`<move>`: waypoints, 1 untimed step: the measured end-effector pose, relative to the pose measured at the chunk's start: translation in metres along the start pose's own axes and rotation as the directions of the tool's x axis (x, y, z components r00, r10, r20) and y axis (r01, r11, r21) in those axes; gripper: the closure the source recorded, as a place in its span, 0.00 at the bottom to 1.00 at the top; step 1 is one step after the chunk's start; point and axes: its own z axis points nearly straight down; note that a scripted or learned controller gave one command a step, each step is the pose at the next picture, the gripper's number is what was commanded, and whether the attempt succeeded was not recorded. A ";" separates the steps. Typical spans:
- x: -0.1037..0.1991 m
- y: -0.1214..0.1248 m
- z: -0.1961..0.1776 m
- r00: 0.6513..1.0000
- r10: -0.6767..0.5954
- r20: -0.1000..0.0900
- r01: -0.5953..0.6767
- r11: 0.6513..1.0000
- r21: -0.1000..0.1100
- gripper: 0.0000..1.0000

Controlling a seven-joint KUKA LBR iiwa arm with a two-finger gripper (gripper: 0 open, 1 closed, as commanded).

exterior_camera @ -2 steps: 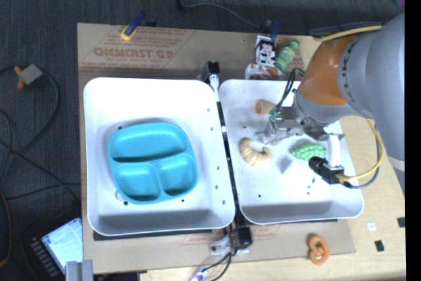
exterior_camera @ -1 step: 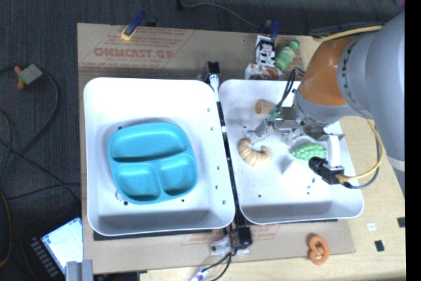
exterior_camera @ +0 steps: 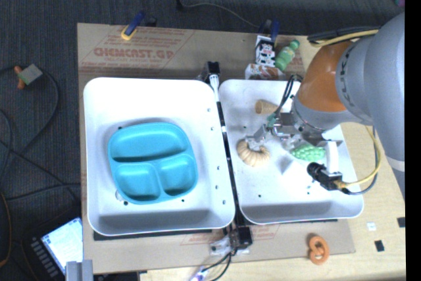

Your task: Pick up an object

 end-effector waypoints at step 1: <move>-0.001 0.000 -0.010 1.000 0.001 0.000 -0.001 1.000 -0.001 1.00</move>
